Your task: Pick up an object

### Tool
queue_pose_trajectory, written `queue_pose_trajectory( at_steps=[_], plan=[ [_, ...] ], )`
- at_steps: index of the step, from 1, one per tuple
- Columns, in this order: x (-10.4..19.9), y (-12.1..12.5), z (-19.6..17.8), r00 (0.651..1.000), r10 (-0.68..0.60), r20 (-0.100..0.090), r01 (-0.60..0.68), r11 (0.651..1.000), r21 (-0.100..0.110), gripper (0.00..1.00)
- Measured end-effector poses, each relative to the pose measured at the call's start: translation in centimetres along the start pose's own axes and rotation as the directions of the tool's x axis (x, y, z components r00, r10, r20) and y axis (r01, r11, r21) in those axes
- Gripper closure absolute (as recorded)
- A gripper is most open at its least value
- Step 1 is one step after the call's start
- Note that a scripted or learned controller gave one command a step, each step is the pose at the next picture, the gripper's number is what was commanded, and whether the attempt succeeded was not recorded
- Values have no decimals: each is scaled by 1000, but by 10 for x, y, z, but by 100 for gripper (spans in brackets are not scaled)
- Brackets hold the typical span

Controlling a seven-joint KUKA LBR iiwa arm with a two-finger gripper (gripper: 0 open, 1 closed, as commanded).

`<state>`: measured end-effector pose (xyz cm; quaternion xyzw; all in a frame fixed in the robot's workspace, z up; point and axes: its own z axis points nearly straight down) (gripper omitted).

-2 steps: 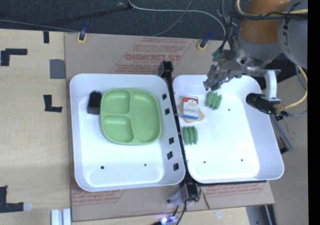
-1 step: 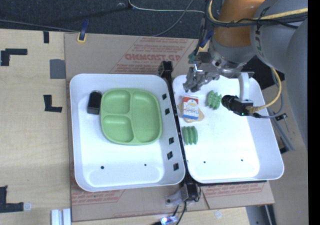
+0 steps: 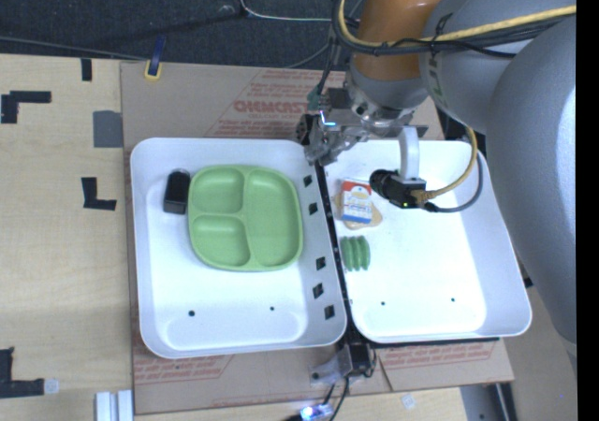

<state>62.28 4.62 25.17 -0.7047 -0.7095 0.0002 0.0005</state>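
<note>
The arm (image 3: 487,26) hangs over the far edge of the right bin (image 3: 468,297), and its hand (image 3: 328,134) sits near the wall shared by the two bins, at the far end. Whether the hand is wide or narrow cannot be told from this slant, and nothing shows between its tips. The step looks like the approach, with no grasp made. Nearest is a small packet (image 3: 357,203) lying flat in the right bin, just beside and nearer the camera than the hand; a green piece (image 3: 356,253) lies beyond it. The left bin (image 3: 154,316) holds a green plate (image 3: 245,218) and a black block (image 3: 176,192). Next, the hand likely needs to shift over the packet and descend.
</note>
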Motion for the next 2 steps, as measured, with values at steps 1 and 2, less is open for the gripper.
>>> queue_pose_trajectory(
  at_steps=[1, 2],
  plan=[
    [50, 16, 12, 1000, 1, 1, -1, 1000, 0, 100],
    [48, 16, 11, 1000, 4, 1, -4, 1000, 1, 0]
  ],
)
